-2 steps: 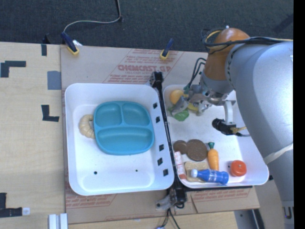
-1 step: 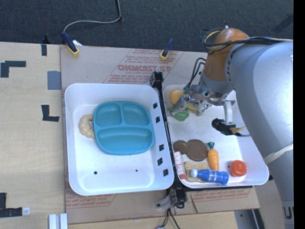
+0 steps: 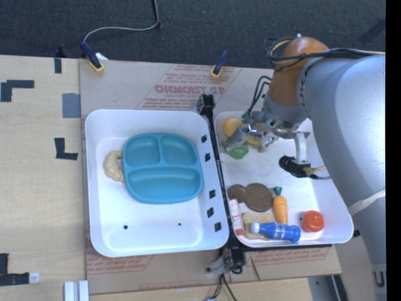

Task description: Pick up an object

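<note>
Far left: pale wood bench (image 3: 37,187) with black tape marks (image 3: 62,149). Next, brown cardboard (image 3: 125,86) under both bins, pinned at its far edge by a yellow-and-blue clamp (image 3: 93,59). Printed across the cardboard in red, "CHEMCAST" (image 3: 182,89), with smaller lines beneath too blurred to read. On the cardboard, the left bin (image 3: 150,237), holding a beige lump (image 3: 113,165) touching the left edge of a blue three-part plate (image 3: 163,168). Beyond the bins' shared wall, a second clamp (image 3: 219,65) at the cardboard's far edge. Then the right bin (image 3: 326,193), crowded at both ends. In its far left corner, an orange fruit (image 3: 232,126) and, just nearer, a green piece (image 3: 237,150). Right beside these, low over the bin, the gripper (image 3: 255,133), with something yellow showing at its tip. Open or closed: cannot tell from this angle, nor whether anything is held. Along the near end of the same bin, a red-and-white stick (image 3: 235,215) by the left wall, two brown discs (image 3: 257,196) touching, a tan cracker (image 3: 255,219), a blue bottle (image 3: 276,232) lying on its side with white cap to the left, a carrot (image 3: 280,208) upright in the view, and a tomato (image 3: 312,221). No label readable on the bottle. Far right, the grey arm (image 3: 351,105) with its orange band, covering that bin's right rim.
</note>
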